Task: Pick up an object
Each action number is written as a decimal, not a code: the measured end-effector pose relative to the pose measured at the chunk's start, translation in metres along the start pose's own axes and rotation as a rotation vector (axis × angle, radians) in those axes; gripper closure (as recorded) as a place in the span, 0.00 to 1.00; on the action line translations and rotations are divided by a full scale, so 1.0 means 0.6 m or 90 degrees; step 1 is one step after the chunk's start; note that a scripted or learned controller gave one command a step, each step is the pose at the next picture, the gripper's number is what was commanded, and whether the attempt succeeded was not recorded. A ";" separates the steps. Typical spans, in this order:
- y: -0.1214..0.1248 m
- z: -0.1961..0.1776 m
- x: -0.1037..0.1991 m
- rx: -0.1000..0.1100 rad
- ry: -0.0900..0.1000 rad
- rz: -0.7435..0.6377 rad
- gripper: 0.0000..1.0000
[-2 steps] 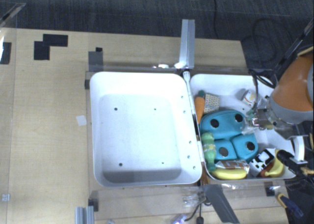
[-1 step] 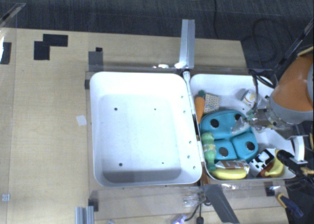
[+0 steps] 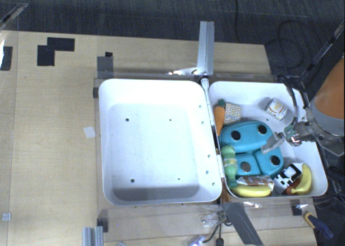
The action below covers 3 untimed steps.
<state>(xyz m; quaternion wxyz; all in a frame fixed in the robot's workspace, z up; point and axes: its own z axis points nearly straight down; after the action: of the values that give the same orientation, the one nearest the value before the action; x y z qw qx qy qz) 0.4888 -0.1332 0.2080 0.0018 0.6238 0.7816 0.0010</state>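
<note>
- Wooden bench (image 3: 54, 148) — carries two white bins side by side; dark carpet with cables behind.
- Left bin (image 3: 156, 142): bare white floor.
- Right bin (image 3: 253, 91): teal toy (image 3: 245, 137), yellow banana (image 3: 253, 190), orange carrot (image 3: 219, 118), small white carton (image 3: 277, 108), black-and-white toy (image 3: 288, 177) — all crowded together.
- Jaws (image 3: 275, 141): over the teal toy at mid-bin; whether they are spread or pressed together cannot be told.
</note>
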 end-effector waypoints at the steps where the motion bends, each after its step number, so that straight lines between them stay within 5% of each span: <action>1: 0.067 0.170 -0.067 -0.006 -0.003 -0.027 0.00; 2: 0.082 0.179 -0.091 -0.017 -0.005 0.116 0.00; 3: 0.044 0.180 -0.126 -0.022 -0.006 0.116 0.00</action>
<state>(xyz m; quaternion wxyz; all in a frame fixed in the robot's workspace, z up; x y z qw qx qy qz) 0.5316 -0.2013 0.1000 0.0163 0.6923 0.7213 0.0112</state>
